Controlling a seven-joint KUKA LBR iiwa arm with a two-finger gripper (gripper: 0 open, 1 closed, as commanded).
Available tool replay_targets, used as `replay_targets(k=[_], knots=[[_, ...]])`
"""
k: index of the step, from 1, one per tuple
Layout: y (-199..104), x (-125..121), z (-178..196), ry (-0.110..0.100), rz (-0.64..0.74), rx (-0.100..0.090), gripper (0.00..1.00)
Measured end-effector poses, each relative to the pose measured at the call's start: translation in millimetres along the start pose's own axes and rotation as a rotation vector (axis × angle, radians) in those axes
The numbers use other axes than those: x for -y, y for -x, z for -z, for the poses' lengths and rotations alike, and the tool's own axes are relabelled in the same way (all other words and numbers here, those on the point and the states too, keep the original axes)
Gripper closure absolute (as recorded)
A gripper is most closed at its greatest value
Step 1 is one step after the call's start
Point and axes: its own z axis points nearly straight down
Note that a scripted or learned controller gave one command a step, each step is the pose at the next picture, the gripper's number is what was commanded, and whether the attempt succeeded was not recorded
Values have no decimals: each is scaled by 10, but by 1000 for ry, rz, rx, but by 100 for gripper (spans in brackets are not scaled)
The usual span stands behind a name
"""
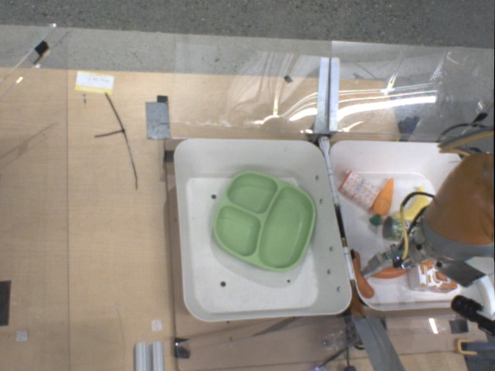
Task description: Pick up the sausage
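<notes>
The sausage (361, 279) is a reddish-brown curved piece lying in the front left corner of the right bin (433, 154), close against its left wall. My gripper (390, 263) is low in that bin, just right of the sausage and almost touching its upper end. An orange-red strip (397, 273) shows right under the gripper; I cannot tell whether it is part of the sausage. The grey arm with its orange band (466, 199) covers the bin's right side.
The left bin (193, 284) holds a green divided plate (264, 221). In the right bin, behind the gripper, lie a pink packet (357, 187), an orange carrot (383, 196), a yellow item (415, 201) and a white packet (433, 278).
</notes>
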Motion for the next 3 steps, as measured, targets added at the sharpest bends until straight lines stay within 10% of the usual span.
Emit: replay_targets(k=[1,2,3], knots=[[109,62,-15,-5,-221,-4,0],[128,37,99,2,-220,-1,100],[-497,-676,986,-4,-198,-5,100]])
